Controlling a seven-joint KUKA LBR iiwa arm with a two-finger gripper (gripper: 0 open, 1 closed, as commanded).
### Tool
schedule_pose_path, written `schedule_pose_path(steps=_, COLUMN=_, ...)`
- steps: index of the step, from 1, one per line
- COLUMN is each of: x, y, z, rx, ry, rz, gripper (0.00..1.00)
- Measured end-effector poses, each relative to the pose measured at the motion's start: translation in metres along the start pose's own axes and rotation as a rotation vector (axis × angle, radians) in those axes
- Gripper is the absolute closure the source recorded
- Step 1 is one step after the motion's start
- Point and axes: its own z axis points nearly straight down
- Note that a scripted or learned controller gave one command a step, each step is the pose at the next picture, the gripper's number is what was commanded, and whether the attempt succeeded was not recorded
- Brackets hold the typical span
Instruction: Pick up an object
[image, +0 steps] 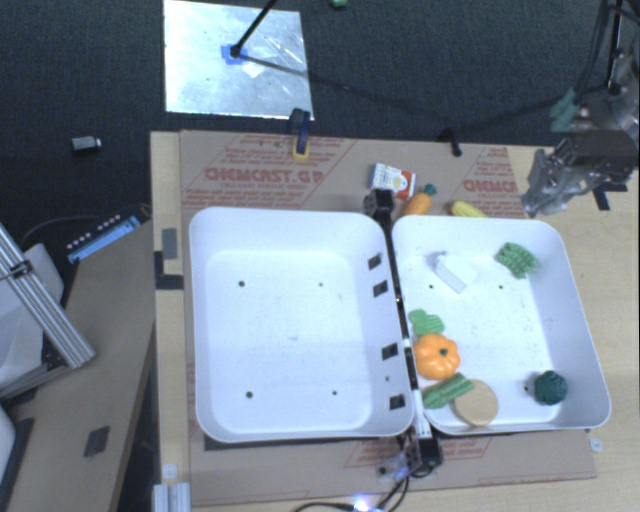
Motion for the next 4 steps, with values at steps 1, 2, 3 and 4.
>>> schedule_pose_path(steps=1, x=-0.012, y=0.000, z=0.000, rx=0.000, ry=0.000, rz=0.000, gripper=1.00)
schedule_pose_path(steps=2, x=-0.024, y=0.000, z=0.000, rx=0.000, ry=0.000, rz=0.000, gripper=1.00)
schedule_pose_path(steps=3, x=-0.045, y=0.000, z=0.000, rx=-0.001, ry=0.000, rz=0.000, gripper=1.00)
schedule_pose_path(steps=4, x=-0.062, y=0.000, z=0.000, rx=-0.001, ry=0.000, rz=0.000, gripper=1.00)
